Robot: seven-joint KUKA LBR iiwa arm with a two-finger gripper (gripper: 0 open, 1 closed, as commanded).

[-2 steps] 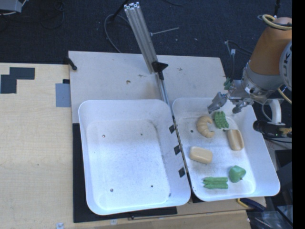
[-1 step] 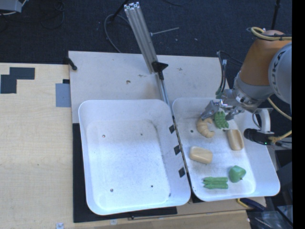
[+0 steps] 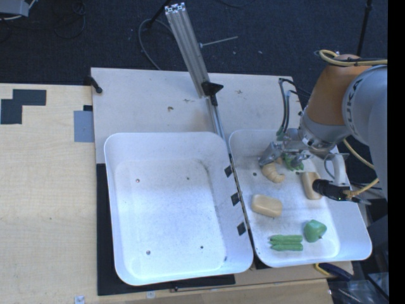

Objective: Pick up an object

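White right bin (image 3: 354,246): tan block (image 3: 266,205), green bean pod (image 3: 286,242), green pepper (image 3: 314,230).

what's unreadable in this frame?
- Tool, camera view: finger state and any grasp are too small and cluttered to read.
- Green piece by the tool: partly covered by it; shape unclear.
- Tan piece, right bin: the black part crosses it.
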